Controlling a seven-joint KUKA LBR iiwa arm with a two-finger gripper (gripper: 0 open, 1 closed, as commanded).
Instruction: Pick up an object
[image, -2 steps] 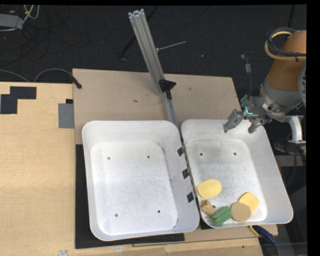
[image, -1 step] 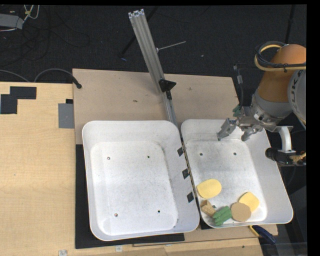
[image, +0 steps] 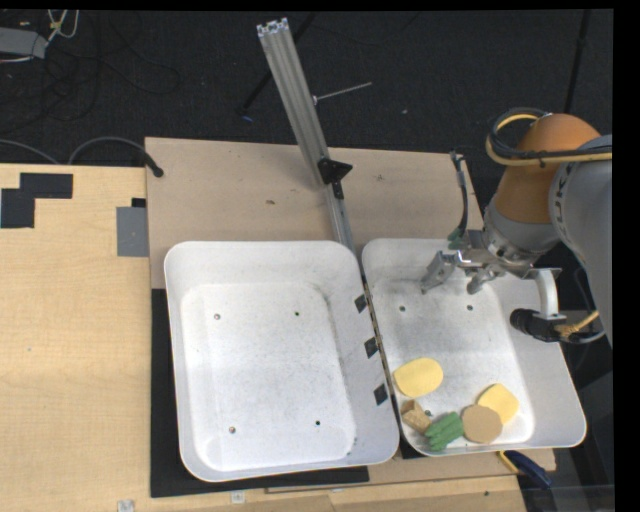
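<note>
White right bin (image: 480, 330): hand (image: 452, 280) hovers over its far end, fingers spread, grasping nothing.
Objects: yellow oval piece (image: 418, 377), green item (image: 444, 429), tan disc (image: 481, 424) near front edge.

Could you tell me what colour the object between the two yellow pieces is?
Green, seen in the camera view.

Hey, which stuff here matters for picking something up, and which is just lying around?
For the job:
gripper
right bin
yellow oval piece
yellow round piece
tan disc
green piece

Just lying about:
left bin
metal rail
</note>
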